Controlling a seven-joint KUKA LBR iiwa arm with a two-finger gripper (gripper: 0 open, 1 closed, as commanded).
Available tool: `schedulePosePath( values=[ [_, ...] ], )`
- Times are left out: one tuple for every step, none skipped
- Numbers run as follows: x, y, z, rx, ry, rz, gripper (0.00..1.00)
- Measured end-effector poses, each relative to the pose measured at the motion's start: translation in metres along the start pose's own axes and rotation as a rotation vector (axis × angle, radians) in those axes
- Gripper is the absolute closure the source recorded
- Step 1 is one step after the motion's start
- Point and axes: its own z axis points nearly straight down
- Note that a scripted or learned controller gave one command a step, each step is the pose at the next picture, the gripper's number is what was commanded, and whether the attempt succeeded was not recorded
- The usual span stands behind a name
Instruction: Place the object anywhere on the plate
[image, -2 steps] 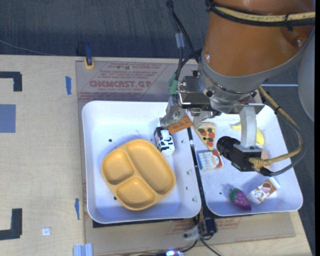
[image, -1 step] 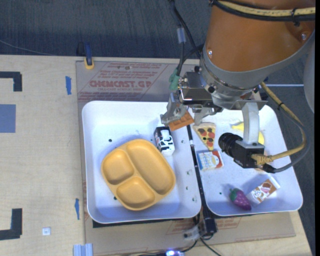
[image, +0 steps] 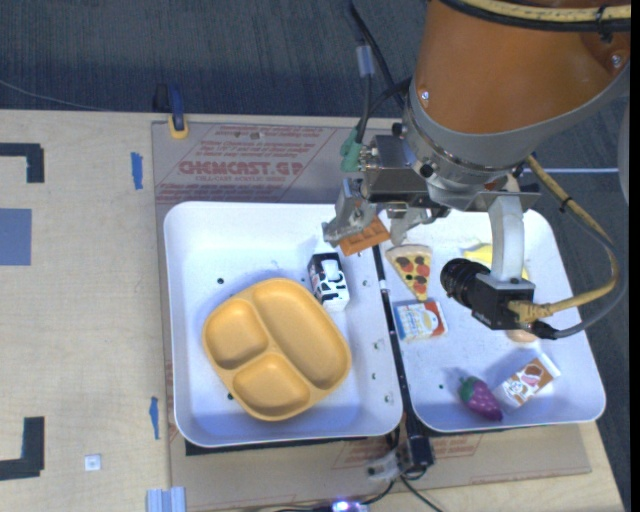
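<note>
Gripper (image: 352, 228) clamped on orange packet (image: 362, 238), above and right of plate (image: 275, 347). Packet lifted, not yet over plate; carry and release remain.

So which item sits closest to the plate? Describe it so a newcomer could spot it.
In the left bin, look just past the yellow plate, toward the bin's right wall. A small black-and-white carton stands there, alone among colourful toy foods.
</note>
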Motion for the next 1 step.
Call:
schedulePosePath(
  values=[
    [0.0008, 0.0007, -0.0102, -0.003, 0.001, -0.002, 1.0]
  ],
)
